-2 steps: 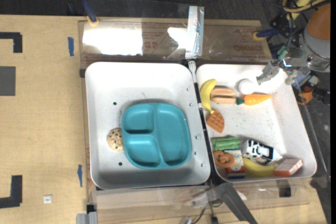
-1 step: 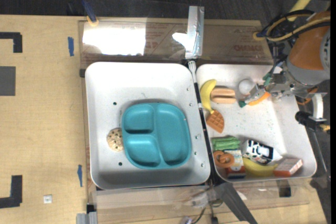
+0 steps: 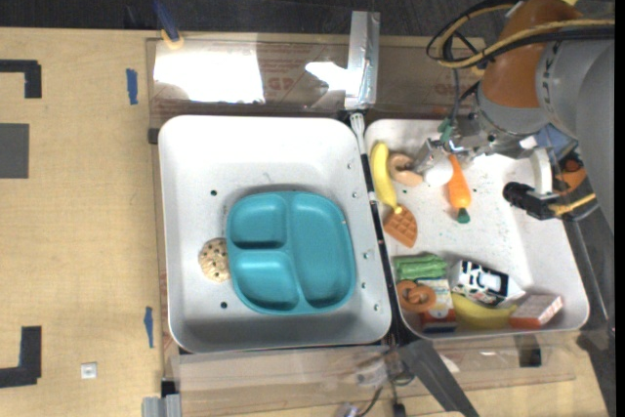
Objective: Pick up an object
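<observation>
The claw (image 3: 437,151) is lowered into the right bin (image 3: 547,239) between the carrot (image 3: 458,188) and banana (image 3: 382,173), presumably for a pick, though its grip state cannot be told.

The arm (image 3: 576,88) is smooth light grey, rounded in its links, with a glossy orange band (image 3: 522,54) above the wrist. Black and yellow cables (image 3: 469,29) loop beside that band. The hand (image 3: 439,151) is small, of grey metal, with dark fittings
</observation>
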